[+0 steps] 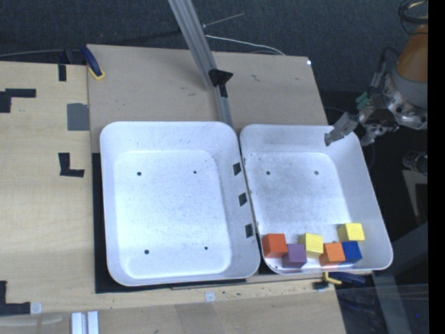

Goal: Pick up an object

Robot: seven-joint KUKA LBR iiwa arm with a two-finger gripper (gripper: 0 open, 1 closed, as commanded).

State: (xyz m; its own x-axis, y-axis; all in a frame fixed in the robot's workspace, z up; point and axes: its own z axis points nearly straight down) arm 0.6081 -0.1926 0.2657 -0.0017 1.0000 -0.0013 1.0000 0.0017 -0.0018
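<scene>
Whether the hand (342, 129) is released or clenched cannot be told; it is seen at the far right corner of the right bin (368, 186), above the rim, and nothing is seen between its parts. It sits well apart from the blocks, which are gathered along the near wall of that bin.

Nearest lie the purple block (297, 255) and the blue block (352, 252), with an orange block (334, 253) touching the blue one on its left. Just behind are a second orange block (274, 244) at the left end, a yellow block (313, 243) in the middle and another yellow block (353, 231) at the right end. All are judged to be small, light, stiff cubes, probably wood or foam, not fragile and with flat faces that should be gripped well. A hold across two opposite side faces is judged best. The right yellow block looks the easiest, since its far and left sides are free; the middle ones are crowded by neighbours, and those by the wall leave little room on the near side.

Farther off, the left bin (167, 200) is set beside the right one on the counter (42, 186). A metal pole (196, 37) slants across the far part of the scene.

Much of the arm (414, 68) is cut off at the right edge. The gaps between the blocks are too small to judge, and whether any block leans on the wall cannot be told.
</scene>
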